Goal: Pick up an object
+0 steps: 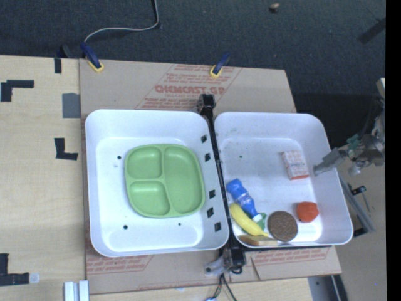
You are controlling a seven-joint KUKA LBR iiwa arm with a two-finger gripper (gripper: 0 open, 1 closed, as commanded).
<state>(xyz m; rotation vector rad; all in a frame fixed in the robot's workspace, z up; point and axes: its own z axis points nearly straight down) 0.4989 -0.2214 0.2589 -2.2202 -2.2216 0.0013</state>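
Observation:
The right bin (pixel 313 127) holds a small white and red box (pixel 293 165) near its right side. Toward the front lie a blue bottle (pixel 241 197), a yellow banana (pixel 246 222), a round brown disc (pixel 282 226) and a red-orange lump (pixel 307 212). My gripper (pixel 330 159) hangs at the bin's right rim, just right of the box and above the red-orange lump. Nothing shows in its grasp.
The left bin (pixel 100 137) carries a green divided plate (pixel 165 180). A black divider with clips (pixel 212 162) runs between the bins. Both bins rest on a cardboard sheet (pixel 182 86) clamped to the wooden bench. A cable (pixel 125 31) trails at the back.

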